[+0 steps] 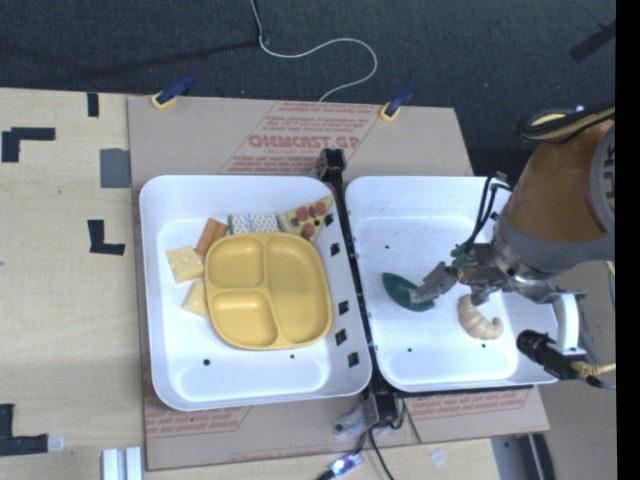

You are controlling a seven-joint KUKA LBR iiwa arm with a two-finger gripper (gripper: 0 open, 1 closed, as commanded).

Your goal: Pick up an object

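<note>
Pincer (435, 286), its spread impossible to judge and nothing visibly held, hovers inside the shallow white right-hand bin (400, 368), where it should settle squarely over the small dark green curved piece (405, 292) beneath its tip, left of the pale croissant-shaped toy (479, 320).

My claw (432, 286) sits low in the right bin (395, 363), tip touching a green thing (403, 290); can't tell if it's gripped. Croissant (479, 319) lies just beside, nearer the front edge. Left bin (170, 378) has a yellow tray (268, 290) w/ crackers (184, 264) & bits tucked under its back & left sides.
</note>
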